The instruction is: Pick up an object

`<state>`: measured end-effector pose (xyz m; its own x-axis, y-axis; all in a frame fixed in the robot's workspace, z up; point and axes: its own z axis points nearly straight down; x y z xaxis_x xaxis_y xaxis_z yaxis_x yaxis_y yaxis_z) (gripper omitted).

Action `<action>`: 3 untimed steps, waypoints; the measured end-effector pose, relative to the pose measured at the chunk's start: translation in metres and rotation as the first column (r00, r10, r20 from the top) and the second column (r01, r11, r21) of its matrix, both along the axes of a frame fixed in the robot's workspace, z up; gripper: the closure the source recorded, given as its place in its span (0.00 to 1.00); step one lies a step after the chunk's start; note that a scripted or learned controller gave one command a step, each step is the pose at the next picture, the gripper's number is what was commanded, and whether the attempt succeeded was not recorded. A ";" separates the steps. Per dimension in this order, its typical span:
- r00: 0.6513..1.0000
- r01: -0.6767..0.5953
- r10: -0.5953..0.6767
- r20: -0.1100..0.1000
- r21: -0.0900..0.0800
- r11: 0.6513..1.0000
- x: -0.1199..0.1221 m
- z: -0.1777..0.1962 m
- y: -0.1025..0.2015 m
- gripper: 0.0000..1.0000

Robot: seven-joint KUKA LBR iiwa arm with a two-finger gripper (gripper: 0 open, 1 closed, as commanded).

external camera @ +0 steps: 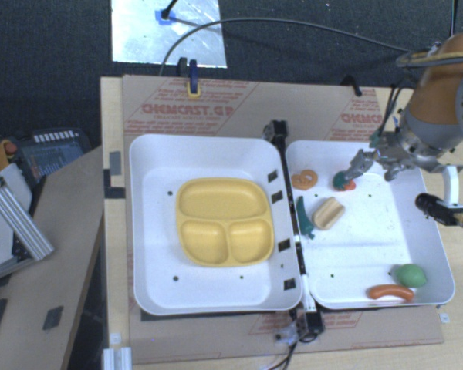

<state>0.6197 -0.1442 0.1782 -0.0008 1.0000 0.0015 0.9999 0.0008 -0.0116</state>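
The right bin (428,230) holds five small items: an orange pretzel (304,179) lying flat near its upper left, a green-and-red piece (343,180) just right of it, and a tan bread roll (328,213) lying at a slant below them. A dark green strip (302,219) lies along the left wall beside the roll. Near the lower right corner sit a green ball (410,275) and, just below it, an orange sausage (390,292) lying lengthwise.

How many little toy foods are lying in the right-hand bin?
5: an orange ring, a small green-red piece by the gripper, a tan bun, a green ball, an orange sausage.
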 end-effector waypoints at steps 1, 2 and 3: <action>1.000 -0.002 0.002 0.013 -0.002 1.000 0.003 0.008 0.000 0.00; 1.000 0.000 0.000 0.010 -0.002 1.000 -0.003 -0.044 -0.008 0.00; 1.000 0.001 -0.001 0.017 -0.002 1.000 -0.001 -0.093 -0.008 0.00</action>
